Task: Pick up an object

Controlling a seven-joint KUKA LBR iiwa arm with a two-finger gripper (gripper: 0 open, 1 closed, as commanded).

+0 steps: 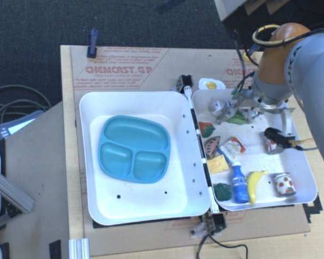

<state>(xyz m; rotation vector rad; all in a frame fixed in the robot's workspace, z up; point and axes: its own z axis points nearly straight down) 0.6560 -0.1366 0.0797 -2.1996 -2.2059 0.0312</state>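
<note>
While the grey arm with the orange band (275,58) is reaching in over the right white bin (305,190), we are reading this as the approach step, with nothing lifted yet. The claw (227,109) is hanging low at the bin's far left corner, and we cannot tell how it is set, since metal parts and clutter are blurring together there.

Just beside the claw we are seeing a small green item (238,120) lying on the bin floor, and we are judging it the likeliest target. It is too small and partly covered for us to be reading its long axis with any confidence; it seems to be stretching roughly left to right.

To do this step well, we are advising a straight descent over the item's middle, with the claw closing across its narrow side, not along its length. The bin wall is close, so we are keeping clear of it.

Other candidates are lying well apart, nearer the front: a blue plastic bottle (238,183) with its cap pointing away from the front rim, and a yellow toy banana (254,185) just beside it, its long axis running nearly parallel. The left white bin (92,112) is holding a blue divided tray (134,148).
</note>
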